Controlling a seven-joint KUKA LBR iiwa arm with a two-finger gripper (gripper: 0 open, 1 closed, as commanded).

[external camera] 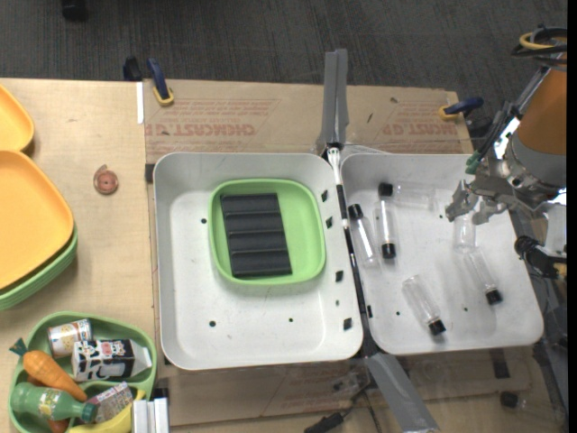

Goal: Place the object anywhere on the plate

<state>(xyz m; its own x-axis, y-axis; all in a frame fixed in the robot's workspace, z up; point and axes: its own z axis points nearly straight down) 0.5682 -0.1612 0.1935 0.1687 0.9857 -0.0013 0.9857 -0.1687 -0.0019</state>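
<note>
A green square plate (pixel 311 242) lies in the left bin (pixel 180 269) with a dark ridged block (pixel 257 234) on it. Several clear tubes with black caps lie in the right bin (pixel 505 332): one upright in the picture (pixel 387 224), a thin one (pixel 358 233) by the divider, one near the front (pixel 422 301) and one at the right (pixel 480 276). My gripper (pixel 472 207) hangs over the right bin's far right part, above another clear tube (pixel 464 234). Whether it touches that tube is unclear.
Stacked orange and green plates (pixel 27 224) sit at the left bench edge. A green bowl (pixel 77 382) of toy food is at the front left. A small pink disc (pixel 106 180) lies on the bench. Clamps (pixel 159 84) hold cardboard behind the bins.
</note>
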